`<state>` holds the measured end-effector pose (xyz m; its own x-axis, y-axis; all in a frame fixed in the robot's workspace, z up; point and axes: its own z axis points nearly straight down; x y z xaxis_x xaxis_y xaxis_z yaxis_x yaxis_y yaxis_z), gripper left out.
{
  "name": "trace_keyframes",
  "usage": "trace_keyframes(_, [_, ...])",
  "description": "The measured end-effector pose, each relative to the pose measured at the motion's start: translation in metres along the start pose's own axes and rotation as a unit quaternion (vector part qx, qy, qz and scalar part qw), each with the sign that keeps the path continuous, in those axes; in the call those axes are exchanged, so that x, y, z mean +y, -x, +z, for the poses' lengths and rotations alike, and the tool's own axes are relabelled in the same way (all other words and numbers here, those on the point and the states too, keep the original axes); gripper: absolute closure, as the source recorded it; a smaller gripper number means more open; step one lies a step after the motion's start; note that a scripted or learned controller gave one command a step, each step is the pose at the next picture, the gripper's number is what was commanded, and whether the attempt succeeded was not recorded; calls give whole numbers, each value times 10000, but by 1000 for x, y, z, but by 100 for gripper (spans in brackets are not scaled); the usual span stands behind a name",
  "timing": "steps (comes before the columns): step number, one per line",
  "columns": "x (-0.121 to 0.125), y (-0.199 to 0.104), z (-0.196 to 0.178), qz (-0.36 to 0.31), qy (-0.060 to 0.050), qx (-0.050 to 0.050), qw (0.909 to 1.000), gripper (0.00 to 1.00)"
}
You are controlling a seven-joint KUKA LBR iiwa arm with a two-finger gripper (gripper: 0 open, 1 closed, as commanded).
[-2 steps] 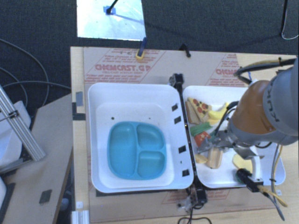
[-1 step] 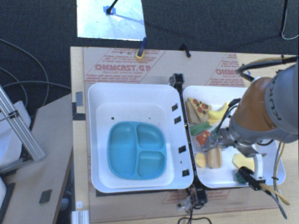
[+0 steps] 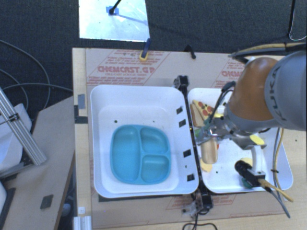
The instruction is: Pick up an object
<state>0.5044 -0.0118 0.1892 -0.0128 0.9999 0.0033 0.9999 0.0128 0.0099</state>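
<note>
In the right bin [image 3: 287,175], close to its left wall, lies a tan, bread-like toy roll [image 3: 209,152], smooth and rounded, darker brown along one side. The claw [image 3: 205,132] sits right over the roll's upper end. Whether it is open, closed or touching the roll cannot be told from this slant, because the grey wrist and the orange band cover it from above. The roll's top end is hidden beneath the claw, so its full length is unclear. Its lower end meets a pale yellow piece [image 3: 206,167] whose shape is hard to make out. The roll's long axis runs from the far side of the bin toward the near side, roughly parallel to the wall between the two bins, and its visible end points toward the near edge. Just beyond the claw lies a toy pizza slice [image 3: 201,110] with red dots, partly covered by the arm. Another yellow bit [image 3: 257,140] peeks out beside the wrist. In the left bin [image 3: 103,104] on the worktop [image 3: 120,71] a blue divided plate [image 3: 141,155] lies flat.
</note>
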Motion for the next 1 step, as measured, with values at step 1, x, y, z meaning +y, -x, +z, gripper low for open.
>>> trace_keyframes(1, [-16,-36,-52,17,-17,-6,10000,100])
